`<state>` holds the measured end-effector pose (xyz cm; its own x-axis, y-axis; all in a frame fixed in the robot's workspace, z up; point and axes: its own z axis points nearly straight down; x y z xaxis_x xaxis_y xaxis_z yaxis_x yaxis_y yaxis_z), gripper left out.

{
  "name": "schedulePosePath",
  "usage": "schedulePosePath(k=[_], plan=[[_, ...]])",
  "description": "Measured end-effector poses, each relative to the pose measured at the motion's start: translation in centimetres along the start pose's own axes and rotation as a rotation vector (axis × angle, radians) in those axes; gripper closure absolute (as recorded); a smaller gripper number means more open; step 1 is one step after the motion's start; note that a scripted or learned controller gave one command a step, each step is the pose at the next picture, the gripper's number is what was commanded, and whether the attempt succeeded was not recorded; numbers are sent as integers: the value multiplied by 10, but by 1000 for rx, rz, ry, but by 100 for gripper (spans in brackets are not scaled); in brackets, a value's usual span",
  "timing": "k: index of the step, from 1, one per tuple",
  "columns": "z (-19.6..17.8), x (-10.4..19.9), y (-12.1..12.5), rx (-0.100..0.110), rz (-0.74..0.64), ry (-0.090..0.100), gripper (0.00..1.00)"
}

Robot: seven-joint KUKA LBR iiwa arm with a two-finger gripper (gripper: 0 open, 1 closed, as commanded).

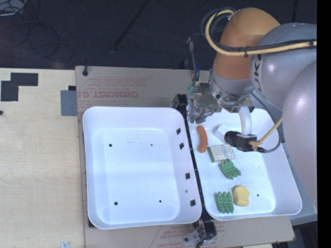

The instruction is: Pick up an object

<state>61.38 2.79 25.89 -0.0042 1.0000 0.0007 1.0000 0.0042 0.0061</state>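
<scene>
The right bin [282,190] holds several small objects. An orange sausage-shaped piece [201,138] lies near its left wall. A pale speckled block [221,152] sits beside it, with a green ridged piece [229,168] just below. Farther forward lie another green ridged piece [224,202] and a yellow lump [240,196]. My gripper [199,115] hangs at the bin's far left corner, just above the orange piece's upper end. Nothing shows between its fingers.
The left bin [98,138] stands beside the right one, sharing a divider with black clips [187,175]. Both bins rest on a brown cardboard sheet [124,89]. The grey arm with its orange band [243,35] and yellow cables looms over the right bin's far side.
</scene>
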Motion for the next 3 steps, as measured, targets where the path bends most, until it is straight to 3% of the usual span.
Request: schedulePosePath(k=[1,2,3], plan=[[3,-114,-68,13,17,-4,100],[-74,-58,-68,1,-2,1,100],[-60,-9,-121,13,0,1,100]])
